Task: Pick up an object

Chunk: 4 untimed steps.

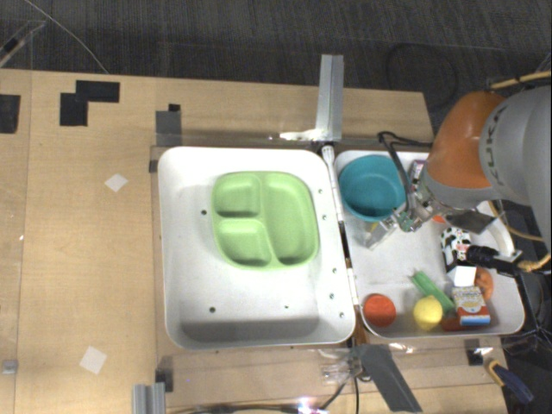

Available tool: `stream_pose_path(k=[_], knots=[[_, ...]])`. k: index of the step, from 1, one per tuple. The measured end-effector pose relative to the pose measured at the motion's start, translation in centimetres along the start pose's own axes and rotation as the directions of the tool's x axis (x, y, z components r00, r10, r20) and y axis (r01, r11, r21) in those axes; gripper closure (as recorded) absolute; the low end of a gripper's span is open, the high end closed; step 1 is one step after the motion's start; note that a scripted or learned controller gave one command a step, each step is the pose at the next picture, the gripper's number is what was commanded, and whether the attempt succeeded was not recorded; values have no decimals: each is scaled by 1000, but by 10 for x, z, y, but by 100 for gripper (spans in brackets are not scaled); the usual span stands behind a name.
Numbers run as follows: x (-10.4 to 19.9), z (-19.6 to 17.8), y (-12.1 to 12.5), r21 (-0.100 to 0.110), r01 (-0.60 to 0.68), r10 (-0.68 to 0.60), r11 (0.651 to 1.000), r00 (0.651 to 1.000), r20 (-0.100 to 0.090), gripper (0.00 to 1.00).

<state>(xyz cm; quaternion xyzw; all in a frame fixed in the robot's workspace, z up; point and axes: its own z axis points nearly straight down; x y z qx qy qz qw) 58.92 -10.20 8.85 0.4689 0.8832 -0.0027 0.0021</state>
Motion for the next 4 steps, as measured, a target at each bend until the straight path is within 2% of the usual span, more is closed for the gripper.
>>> stream_pose_path(k=[1,2,3,4], knots=[[-55,2,52,26,-232,233,972,972,-15,0],[-14,1,33,-8,-384,384,923,923,-1,0],[-12,1,28,-11,-439,439,898,898,-3,0],[-14,-12,30,-19,-432,432,902,902,3,100]])
